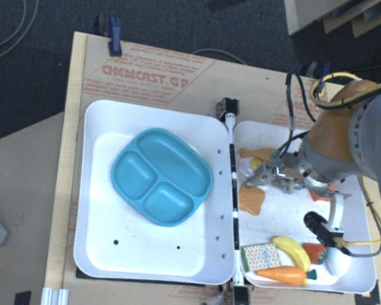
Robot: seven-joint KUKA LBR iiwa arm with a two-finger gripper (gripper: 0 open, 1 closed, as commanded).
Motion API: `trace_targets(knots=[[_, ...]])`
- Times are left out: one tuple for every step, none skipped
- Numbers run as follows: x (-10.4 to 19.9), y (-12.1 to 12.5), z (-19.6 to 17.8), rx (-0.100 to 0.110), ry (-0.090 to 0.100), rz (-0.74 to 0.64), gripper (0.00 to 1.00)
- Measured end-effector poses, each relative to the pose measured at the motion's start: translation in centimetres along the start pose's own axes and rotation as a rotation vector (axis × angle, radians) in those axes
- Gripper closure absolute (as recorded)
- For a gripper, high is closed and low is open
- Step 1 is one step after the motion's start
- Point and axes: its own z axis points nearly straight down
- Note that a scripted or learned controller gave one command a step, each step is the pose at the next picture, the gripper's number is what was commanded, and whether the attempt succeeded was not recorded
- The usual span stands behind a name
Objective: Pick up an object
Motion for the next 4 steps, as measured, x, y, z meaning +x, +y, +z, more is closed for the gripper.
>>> trace_targets(knots=[[-0.8,4.8,0.1,0.0,0.0,0.0,0.0],[-0.5,6.6,0.2,0.02,0.0,-0.001,0.0],[-0.4,6.8,0.3,0.029,-0.002,0.001,0.0],[-0.6,6.6,-0.5,0.041,-0.004,0.003,1.0]])
